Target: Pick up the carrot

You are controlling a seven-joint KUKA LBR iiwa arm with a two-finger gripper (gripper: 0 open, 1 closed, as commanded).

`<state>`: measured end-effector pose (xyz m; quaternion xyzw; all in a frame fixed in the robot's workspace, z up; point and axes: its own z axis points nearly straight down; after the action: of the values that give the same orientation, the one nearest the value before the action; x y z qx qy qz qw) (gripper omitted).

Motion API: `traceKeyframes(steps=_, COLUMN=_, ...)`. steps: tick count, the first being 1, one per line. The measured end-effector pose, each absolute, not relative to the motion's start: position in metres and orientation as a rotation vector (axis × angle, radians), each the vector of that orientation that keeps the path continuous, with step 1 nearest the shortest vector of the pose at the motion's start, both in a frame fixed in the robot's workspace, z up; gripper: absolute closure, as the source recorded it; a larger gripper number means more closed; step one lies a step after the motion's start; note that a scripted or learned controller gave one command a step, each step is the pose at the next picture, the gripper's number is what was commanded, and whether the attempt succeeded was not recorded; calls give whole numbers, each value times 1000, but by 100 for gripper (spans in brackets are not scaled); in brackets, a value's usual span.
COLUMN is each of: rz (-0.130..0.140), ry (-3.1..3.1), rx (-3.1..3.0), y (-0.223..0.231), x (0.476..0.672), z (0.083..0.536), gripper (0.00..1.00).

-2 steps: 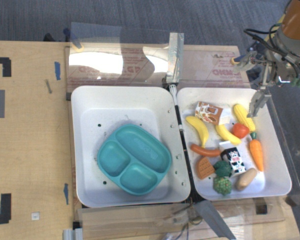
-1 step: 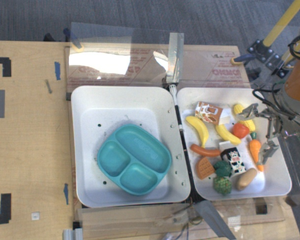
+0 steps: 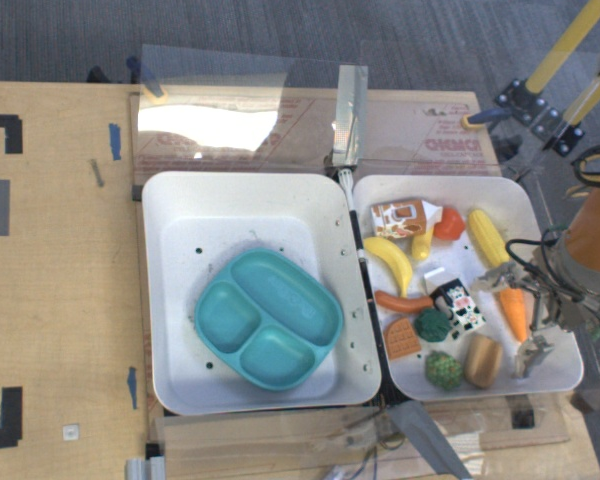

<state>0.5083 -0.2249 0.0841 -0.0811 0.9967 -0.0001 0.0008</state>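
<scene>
Reaching from right, hand [image 3: 526, 308] straddling carrot [image 3: 516, 313]

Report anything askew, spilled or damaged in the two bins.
Nothing looks spilled or damaged. The toy food lies jumbled in the right bin, and the carrot sits near the gripper. The teal divided plate rests flat in the left bin.
</scene>
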Motion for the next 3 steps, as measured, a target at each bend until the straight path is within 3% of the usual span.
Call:
traceKeyframes(steps=1, rz=-4, ry=3119, rx=-264, y=-222, x=513, z=98, gripper=100)
traceKeyframes(steps=3, rz=1, ry=3108, rx=388, y=-105, x=483, z=216, gripper=100)
